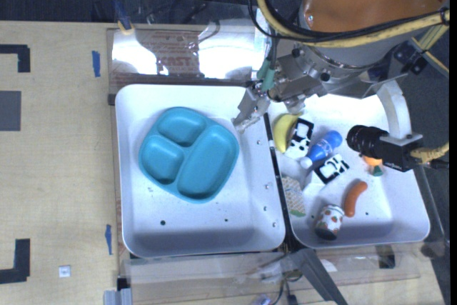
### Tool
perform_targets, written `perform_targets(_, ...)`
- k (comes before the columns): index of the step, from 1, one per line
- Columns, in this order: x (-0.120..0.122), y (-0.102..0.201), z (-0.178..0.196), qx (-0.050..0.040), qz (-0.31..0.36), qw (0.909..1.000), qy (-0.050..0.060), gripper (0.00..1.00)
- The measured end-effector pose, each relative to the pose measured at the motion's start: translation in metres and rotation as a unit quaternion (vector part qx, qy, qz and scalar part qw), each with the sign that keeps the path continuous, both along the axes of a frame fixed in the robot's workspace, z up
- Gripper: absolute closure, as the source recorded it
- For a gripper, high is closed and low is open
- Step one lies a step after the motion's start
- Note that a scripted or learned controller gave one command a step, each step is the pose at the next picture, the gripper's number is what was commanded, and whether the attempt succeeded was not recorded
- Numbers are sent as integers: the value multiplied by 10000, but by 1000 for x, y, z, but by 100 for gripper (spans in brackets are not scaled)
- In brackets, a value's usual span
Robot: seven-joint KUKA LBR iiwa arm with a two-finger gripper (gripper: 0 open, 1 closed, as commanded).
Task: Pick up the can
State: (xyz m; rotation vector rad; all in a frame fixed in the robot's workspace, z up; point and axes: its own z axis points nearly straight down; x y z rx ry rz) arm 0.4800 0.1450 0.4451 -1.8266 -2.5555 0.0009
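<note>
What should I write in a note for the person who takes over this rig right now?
Gripper: over the right edge of the left bin, near the divide between the bins. Nothing is seen between its fingers; open or shut cannot be told.
Left bin: a blue tray.
Right bin: a banana, a blue bottle, an orange sausage, a small ball and other small items. I cannot say which item is the can.
Done: nothing picked.
Left: find the can, grasp it, lift it.
</note>
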Motion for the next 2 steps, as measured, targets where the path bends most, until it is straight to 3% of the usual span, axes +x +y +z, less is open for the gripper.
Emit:
perform_targets(1,1,1,10,2,10,10000,-17,100)
perform_targets(2,35,-13,-10,1,1739,9848,0,100)
